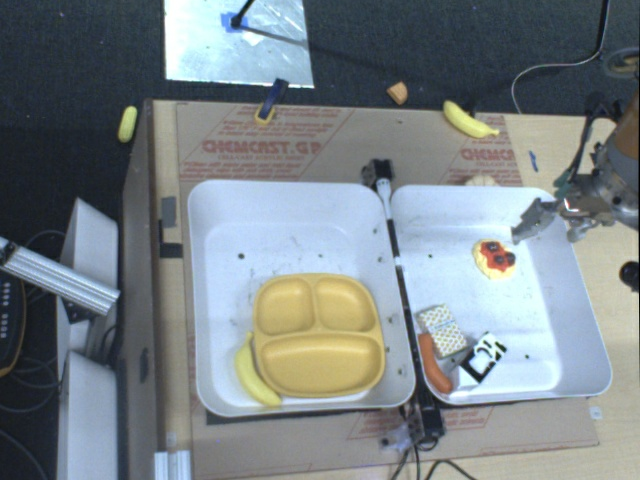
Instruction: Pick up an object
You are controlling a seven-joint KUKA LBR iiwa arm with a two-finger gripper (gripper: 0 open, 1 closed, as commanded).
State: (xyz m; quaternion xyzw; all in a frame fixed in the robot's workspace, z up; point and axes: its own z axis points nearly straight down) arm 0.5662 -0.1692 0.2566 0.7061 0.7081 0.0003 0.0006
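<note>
The right bin (560,298) holds a small round yellow toy with red topping (494,259), an orange sausage-shaped toy (433,364), a checkered block (441,329) and a black-and-white piece (482,356). My gripper (553,228) hangs over the bin's upper right part, just right of and above the round toy. Its fingers are spread open with nothing between them. The arm reaches in from the right edge.
The left bin (230,218) carries a yellow divided plate (318,333) with a banana (252,373) by its lower left side. On the cardboard behind the bins lie another banana (467,119) and a small orange piece (398,92). A cable runs at top right.
</note>
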